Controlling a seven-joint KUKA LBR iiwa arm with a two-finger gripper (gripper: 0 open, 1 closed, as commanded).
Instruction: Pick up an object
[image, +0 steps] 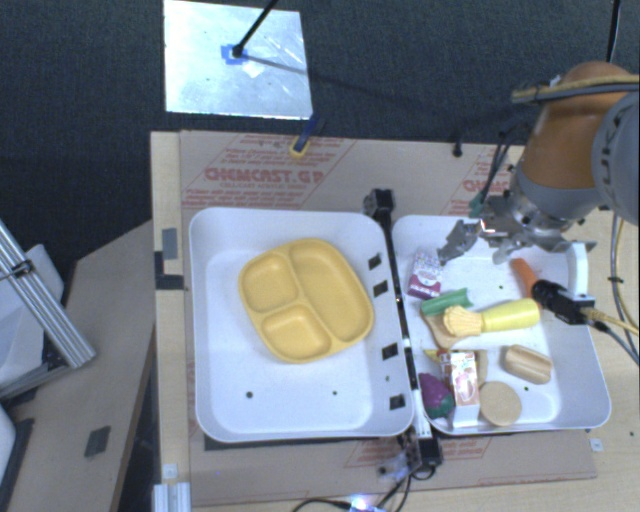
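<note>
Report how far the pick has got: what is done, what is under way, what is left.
Done: the gripper has been brought over the right bin, at its far end. Under way: it hangs just above the small white and pink packet, with nothing seen between its fingers. Left: the grasp and the lift. The corn cob, the carrot and the round cookie lie in the bin.

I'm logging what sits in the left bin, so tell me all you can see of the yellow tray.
The yellow tray is a rounded, glossy plate that looks like plastic, split by raised ridges into three compartments, two toward the far side and one toward the near side. It lies flat and right side up, turned at a slant, near the middle of the left bin. Its compartments look bare, and it rests on the bin floor alone.
</note>
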